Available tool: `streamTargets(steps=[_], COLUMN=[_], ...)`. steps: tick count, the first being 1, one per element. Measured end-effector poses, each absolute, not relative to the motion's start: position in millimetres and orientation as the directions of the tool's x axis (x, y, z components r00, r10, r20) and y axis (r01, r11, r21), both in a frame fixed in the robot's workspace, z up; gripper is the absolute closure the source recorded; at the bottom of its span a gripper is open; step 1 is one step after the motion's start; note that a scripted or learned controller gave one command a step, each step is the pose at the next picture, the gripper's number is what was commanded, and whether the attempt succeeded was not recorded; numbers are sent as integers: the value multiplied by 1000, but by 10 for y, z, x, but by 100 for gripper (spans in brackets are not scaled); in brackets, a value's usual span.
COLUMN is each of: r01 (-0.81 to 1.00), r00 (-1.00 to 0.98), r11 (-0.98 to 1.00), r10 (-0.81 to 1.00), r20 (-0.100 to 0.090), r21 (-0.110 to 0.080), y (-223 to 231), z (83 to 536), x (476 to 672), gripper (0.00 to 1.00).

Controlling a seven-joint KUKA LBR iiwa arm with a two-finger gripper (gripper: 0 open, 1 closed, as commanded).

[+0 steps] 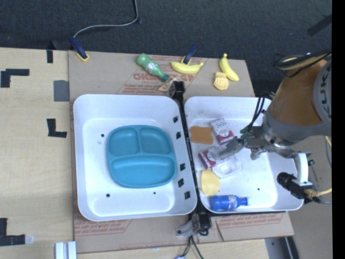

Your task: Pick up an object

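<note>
The right bin (269, 190) holds several small items: a brown flat piece (201, 135), a red-and-white packet (220, 127), a dark red item (206, 159), a clear plastic piece (229, 169), a yellow piece (210, 182) and a blue bottle (228, 202) lying on its side near the front wall. My gripper (221, 151) reaches in from the right, low over the middle of this bin. It sits just above the clear piece and beside the dark red item, under the red-and-white packet. Nothing is visibly lifted.
The left bin (86, 123) contains a blue divided plate (141, 155). Behind the bins on the cardboard lie a green bottle (152, 67), two bananas (186, 67) (228, 68) and a yellow corn piece (220, 82). A black divider (183, 139) runs between the bins.
</note>
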State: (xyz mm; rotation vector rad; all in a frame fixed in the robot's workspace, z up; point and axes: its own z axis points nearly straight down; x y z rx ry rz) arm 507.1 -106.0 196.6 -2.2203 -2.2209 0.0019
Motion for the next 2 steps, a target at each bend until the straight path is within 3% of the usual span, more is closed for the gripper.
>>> streamTargets(steps=[1, 2], r01=[1000, 1000], r00=[-2, -1], r11=[2, 1], r10=[1000, 1000], r20=[1, -4], r21=[-2, 10], y=[-862, -1120], z=[1837, 904], x=[5694, 6133], gripper=[0, 0])
